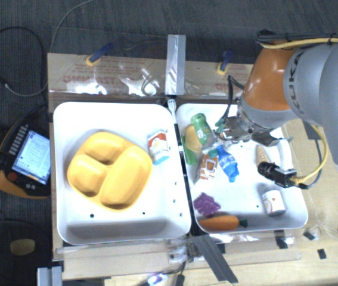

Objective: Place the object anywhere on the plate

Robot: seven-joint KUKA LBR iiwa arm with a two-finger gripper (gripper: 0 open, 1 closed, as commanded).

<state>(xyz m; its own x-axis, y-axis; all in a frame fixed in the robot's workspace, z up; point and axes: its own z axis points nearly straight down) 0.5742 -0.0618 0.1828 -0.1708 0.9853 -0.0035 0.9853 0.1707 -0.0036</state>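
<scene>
The plate [109, 170] is yellow with three compartments and lies flat in the left bin [67, 219]. Its long axis runs from upper left to lower right, with the biggest compartment at the lower right end. A small red and white carton [158, 146] sits in the same bin, just beside the plate's right edge but not on it, with its long side roughly top to bottom in the view.

My gripper [225, 130] hangs over the upper part of the right bin [294, 216], and I cannot tell how wide it stands. Just to its left a green bottle [201, 126] lies with its long axis nearly top to bottom, leaning a little. Just below my gripper a blue bottle [228, 165] lies slanted from upper left to lower right, next to a brown and white packet [207, 167]. Near the bin's front wall an orange carrot [219, 222] lies left to right, its dark green end to the right, with a purple thing [206, 204] just above it. I cannot tell which of these is the one meant for the plate.
</scene>
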